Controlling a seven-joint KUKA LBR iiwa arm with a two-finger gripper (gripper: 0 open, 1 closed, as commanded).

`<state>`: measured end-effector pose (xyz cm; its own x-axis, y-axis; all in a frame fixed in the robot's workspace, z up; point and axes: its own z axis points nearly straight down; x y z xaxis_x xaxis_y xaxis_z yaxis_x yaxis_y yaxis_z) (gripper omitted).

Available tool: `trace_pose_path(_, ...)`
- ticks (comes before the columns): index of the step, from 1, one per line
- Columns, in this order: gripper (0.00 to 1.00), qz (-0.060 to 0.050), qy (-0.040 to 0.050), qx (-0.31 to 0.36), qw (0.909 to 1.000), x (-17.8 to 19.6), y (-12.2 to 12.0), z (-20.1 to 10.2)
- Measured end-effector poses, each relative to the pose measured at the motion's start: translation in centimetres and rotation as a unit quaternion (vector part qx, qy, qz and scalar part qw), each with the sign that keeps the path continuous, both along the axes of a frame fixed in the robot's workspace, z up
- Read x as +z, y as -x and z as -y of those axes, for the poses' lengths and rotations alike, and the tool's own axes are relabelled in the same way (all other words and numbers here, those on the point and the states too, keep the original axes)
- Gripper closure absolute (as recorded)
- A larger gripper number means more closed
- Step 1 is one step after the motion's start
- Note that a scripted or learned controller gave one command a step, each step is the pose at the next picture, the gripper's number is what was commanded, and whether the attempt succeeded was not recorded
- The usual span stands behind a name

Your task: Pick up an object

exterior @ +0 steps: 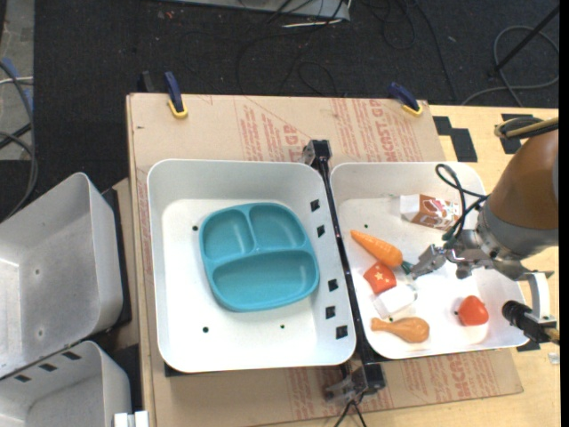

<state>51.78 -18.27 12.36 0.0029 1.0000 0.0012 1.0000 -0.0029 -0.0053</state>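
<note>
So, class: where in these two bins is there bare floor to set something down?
Left bin: bare strips around the blue divided plate, widest along the front wall. Right bin: crowded mid-floor around carrot, red block, drumstick, tomato and gripper; a bare patch at its back-left corner.

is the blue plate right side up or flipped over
Right side up: the plate lies flat in the left bin, its three compartments facing up.

Bench (231, 118) (cardboard-topped), two white bins (169, 265)

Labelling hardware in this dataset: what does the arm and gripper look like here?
Rounded grey arm with an orange-brown band above the wrist. A looping black cable runs along it. The metal two-finger gripper is grey and silver with dark fittings; no markings are legible.
</note>
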Motion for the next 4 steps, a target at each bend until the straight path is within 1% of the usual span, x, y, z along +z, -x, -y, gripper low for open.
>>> trace_pose_path(1, 1.00, 0.003, 0.0010, 0.000, 1.0000, 1.3, -0.2, 0.0)
trace_pose_path(2, 1.00, 0.005, 0.0012, 0.003, 1.0000, 6.0, 0.0, -0.8)
trace_pose_path(3, 1.00, 0.006, 0.0019, 0.003, 1.0000, 11.8, 0.8, -0.8)
trace_pose_path(4, 1.00, 0.005, 0.0017, 0.004, 1.0000, 14.7, 0.6, -0.8)
